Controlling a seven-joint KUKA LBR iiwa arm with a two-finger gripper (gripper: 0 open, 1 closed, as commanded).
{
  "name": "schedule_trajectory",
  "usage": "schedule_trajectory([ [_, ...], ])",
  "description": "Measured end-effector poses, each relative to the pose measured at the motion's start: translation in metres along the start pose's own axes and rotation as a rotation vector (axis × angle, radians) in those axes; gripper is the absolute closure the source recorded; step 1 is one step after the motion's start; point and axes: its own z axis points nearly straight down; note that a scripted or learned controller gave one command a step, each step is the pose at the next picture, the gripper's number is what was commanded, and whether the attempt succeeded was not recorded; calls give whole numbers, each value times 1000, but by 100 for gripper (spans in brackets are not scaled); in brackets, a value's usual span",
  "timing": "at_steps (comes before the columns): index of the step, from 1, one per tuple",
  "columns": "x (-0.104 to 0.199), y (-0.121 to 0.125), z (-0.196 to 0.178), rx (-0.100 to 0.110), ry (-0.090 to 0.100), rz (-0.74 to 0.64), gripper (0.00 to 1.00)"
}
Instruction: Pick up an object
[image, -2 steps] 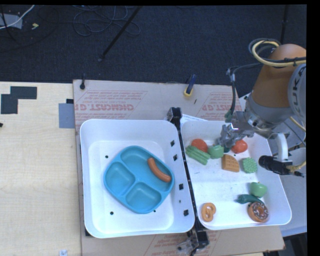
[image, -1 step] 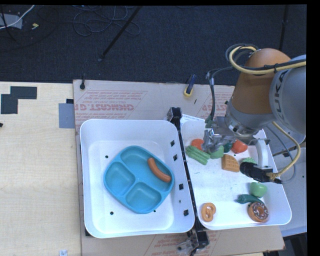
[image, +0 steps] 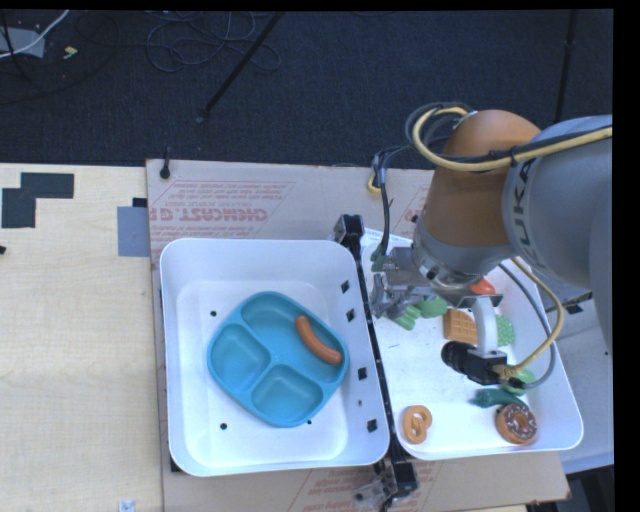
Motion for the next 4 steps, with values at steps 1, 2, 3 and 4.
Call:
schedule_trajectory([
  [1,44,-29,6,2,-1,2,100],
  [2,39,-26,10,0,-2,5,100],
  [3,29,-22,-7,-2,-2,6,100],
  [4,36,-37,0,1,-2,4,100],
])
